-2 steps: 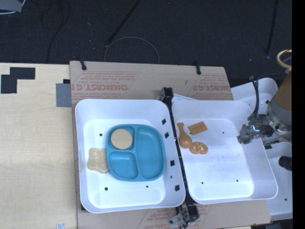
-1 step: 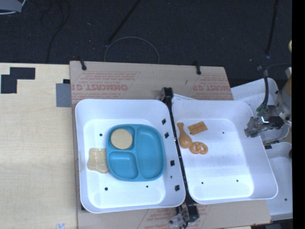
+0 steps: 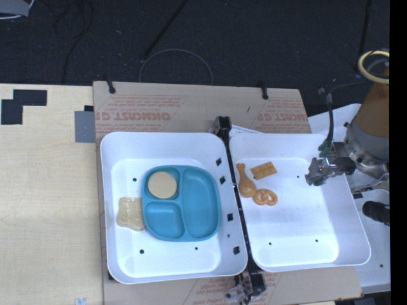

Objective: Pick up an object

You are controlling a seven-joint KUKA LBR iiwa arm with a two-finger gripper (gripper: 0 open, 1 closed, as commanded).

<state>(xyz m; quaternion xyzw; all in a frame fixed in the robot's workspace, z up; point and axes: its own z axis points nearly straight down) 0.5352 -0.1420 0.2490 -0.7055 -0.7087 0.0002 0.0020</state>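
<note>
I see two bins side by side on the bench, touching along their inner walls. Left bin [image 3: 111,170]: tray [image 3: 191,205] in the middle, disc [image 3: 161,185] in the tray's rear-left compartment, slab [image 3: 130,213] just beside the tray's left edge. Right bin [image 3: 343,234]: items cluster near its rear-left corner, drumstick [image 3: 245,180] nearest the inner wall, cracker [image 3: 263,170] right of it, pretzel [image 3: 265,197] in front of the cracker. Gripper [image 3: 316,172] over the right bin's right edge.
</note>
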